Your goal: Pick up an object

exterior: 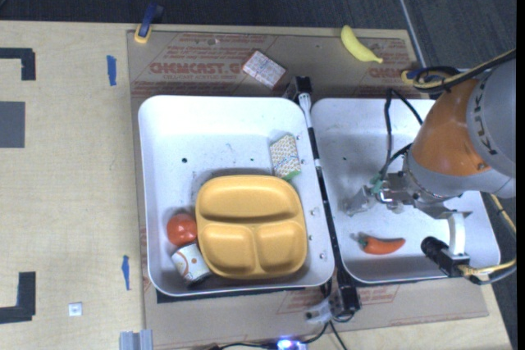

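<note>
nothing lifted yet; gripper (pixel 354 204) seen low in right bin (pixel 344 258), finger state cannot be told; orange pepper (pixel 381 244) lying on bin floor just beside it, pick judged still undone

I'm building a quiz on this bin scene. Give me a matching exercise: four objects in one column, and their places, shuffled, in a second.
Objects:
1. yellow tray
2. orange pepper
3. banana
4. tomato

Places:
A. on the cardboard behind the right bin
B. in the right bin, near its front wall
C. in the middle of the left bin
D. in the left bin, against the tray's left side

Pairs: 1-C, 2-B, 3-A, 4-D
</note>
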Tool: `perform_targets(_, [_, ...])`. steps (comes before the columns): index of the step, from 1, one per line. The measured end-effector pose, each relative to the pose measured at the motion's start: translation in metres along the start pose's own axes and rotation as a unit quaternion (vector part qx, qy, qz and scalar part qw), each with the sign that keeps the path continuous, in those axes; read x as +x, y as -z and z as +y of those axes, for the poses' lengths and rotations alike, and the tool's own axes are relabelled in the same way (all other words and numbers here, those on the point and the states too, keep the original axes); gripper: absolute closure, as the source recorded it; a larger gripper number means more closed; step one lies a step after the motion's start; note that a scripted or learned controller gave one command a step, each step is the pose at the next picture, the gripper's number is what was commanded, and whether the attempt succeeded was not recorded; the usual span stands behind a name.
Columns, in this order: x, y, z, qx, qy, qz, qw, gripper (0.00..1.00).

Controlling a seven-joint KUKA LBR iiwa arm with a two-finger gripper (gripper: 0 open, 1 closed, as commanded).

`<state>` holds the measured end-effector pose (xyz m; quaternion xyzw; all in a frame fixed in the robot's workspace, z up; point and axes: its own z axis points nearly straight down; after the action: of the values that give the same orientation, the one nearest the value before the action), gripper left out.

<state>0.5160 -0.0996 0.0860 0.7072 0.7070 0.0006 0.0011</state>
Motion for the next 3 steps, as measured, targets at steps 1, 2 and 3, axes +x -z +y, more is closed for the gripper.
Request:
perform_targets(1, [0.007,0.0,-0.034,-0.001,0.0,0.0,1.0,0.0])
perform_targets(2, [0.007,0.0,-0.034,-0.002,0.0,0.0,1.0,0.0])
perform_targets(3, [0.004,0.0,-0.012,0.0,0.0,0.0,1.0,0.0])
